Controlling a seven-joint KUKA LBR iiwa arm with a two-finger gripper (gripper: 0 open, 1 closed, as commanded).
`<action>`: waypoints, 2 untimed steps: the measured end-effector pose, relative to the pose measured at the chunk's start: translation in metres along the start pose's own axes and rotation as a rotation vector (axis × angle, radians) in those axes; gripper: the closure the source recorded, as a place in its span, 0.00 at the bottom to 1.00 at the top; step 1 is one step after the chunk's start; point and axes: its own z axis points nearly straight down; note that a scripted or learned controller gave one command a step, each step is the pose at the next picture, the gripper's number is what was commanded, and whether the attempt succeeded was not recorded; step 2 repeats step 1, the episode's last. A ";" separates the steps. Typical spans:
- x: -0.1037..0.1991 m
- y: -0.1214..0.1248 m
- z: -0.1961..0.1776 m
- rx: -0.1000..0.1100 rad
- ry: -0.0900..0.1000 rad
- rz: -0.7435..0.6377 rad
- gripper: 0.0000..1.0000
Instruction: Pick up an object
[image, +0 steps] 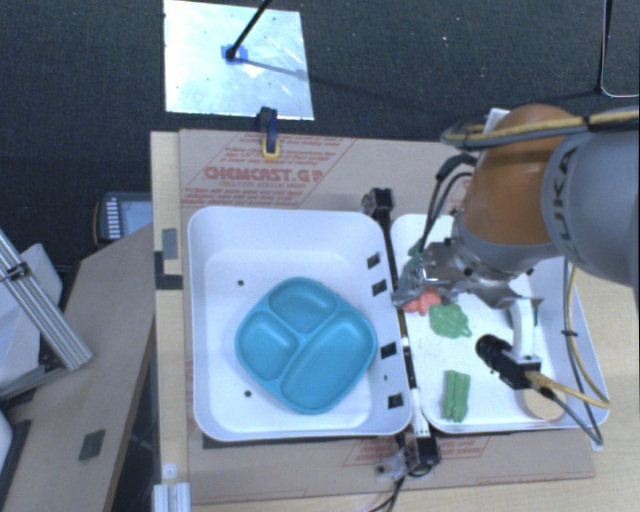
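In the right bin (405, 232) my gripper (413, 292) hangs low over the left side, close to the wall shared with the left bin. A small orange-red piece (430, 300) lies right at the gripper's tip; whether it is gripped cannot be made out. Just right of it and below sits a green leafy toy (450, 321). Nearer the front of the same bin lies a long green pod-like piece (456, 394). The grey arm with its orange band (515, 190) covers the back of that bin.
The left bin (215, 240) holds a blue divided plate (305, 344). A tan rounded object (546, 402) lies at the right bin's front right corner. Black clips (380, 205) sit along the wall between the bins.
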 end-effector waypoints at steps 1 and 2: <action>0.043 0.006 0.005 0.001 0.000 0.000 1.00; 0.043 0.006 0.005 0.001 0.000 0.000 1.00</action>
